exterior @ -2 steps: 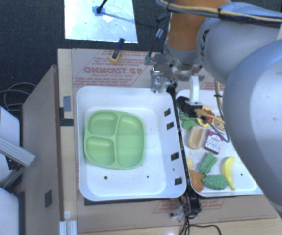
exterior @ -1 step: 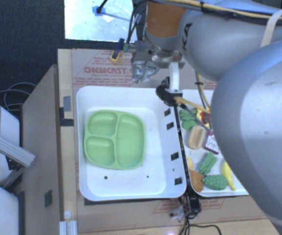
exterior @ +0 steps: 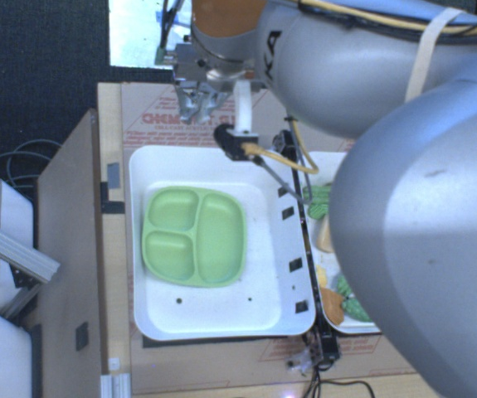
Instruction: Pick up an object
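Note:
A light green divided plate point(exterior: 194, 236) with three compartments lies flat in the left white bin point(exterior: 221, 322). My gripper point(exterior: 198, 110) hangs above the bin's far edge, over the cardboard behind it, well apart from the plate. Nothing shows between its fingertips. The arm's big grey body covers most of the right bin point(exterior: 331, 315), where bits of green objects point(exterior: 317, 199) and an orange-and-green item point(exterior: 344, 303) peek out along the left side.
A black divider with clips point(exterior: 296, 247) runs between the two bins. Brown cardboard point(exterior: 151, 118) lies under and behind the bins. A wooden bench edge point(exterior: 72, 247) and metal profiles point(exterior: 14, 251) sit at the left.

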Robot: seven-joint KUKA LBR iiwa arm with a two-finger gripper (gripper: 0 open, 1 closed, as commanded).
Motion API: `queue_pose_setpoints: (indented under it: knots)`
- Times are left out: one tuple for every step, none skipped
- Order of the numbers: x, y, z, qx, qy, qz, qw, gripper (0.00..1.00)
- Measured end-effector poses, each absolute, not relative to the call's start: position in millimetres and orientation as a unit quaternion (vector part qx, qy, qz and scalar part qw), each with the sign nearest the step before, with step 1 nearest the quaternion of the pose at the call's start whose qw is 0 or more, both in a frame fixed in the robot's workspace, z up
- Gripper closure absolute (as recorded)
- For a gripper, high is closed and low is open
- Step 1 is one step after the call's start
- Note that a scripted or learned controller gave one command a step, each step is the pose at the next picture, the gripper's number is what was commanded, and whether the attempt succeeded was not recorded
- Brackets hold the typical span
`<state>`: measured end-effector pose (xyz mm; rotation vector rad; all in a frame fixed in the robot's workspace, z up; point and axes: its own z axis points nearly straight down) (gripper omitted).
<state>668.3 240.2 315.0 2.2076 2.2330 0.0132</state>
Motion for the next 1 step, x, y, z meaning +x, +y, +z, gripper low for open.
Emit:
queue_pose_setpoints:
  knots:
    - [668.3,234.5,496.9,0.705,0.710,0.0098,0.005,1.00]
